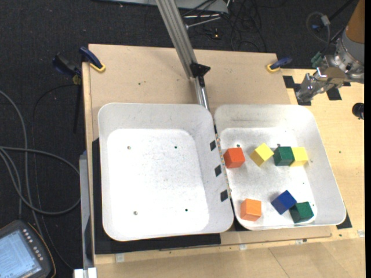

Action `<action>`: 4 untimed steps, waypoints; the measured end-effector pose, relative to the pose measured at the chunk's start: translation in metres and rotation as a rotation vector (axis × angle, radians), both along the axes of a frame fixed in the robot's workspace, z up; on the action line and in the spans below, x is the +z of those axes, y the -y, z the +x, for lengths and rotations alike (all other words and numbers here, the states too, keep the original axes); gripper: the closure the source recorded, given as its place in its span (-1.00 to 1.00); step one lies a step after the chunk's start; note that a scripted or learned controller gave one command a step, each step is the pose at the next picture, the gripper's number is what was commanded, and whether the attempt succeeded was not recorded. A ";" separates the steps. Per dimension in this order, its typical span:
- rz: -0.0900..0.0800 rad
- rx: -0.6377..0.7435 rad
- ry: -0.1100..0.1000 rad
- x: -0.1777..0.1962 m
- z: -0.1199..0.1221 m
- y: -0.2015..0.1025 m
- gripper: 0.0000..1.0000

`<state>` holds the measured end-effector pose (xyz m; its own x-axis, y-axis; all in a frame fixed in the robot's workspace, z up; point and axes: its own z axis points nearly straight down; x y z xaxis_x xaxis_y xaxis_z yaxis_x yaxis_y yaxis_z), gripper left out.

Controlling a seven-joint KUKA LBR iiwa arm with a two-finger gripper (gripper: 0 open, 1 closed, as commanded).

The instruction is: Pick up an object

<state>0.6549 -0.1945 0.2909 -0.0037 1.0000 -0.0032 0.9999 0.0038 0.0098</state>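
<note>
The right bin (324, 172) holds several small blocks. A red-orange block (234, 157) lies near its left wall, with a yellow block (262, 153), a green block (283, 156) and a second yellow block (299, 156) in a row to its right. Toward the front lie an orange block (250, 209), a blue block (283, 201) and a dark green block (301, 211). My gripper (308, 91) hangs at the far right, above the bench just beyond the right bin's back corner, well away from the blocks. Nothing shows between its fingers.
The left bin (153, 169) sits beside the right one, their walls meeting at the middle. A slanted metal pole (177, 28) runs from the top down to the bins' junction. Blue and yellow clamps (93, 59) grip the board's back corners. Cables lie on the dark floor at left.
</note>
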 end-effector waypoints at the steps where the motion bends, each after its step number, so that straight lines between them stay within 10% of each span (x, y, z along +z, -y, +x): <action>1: 0.005 0.003 -0.012 -0.018 -0.020 -0.050 1.00; 4: 0.005 0.004 -0.013 -0.046 -0.080 -0.191 1.00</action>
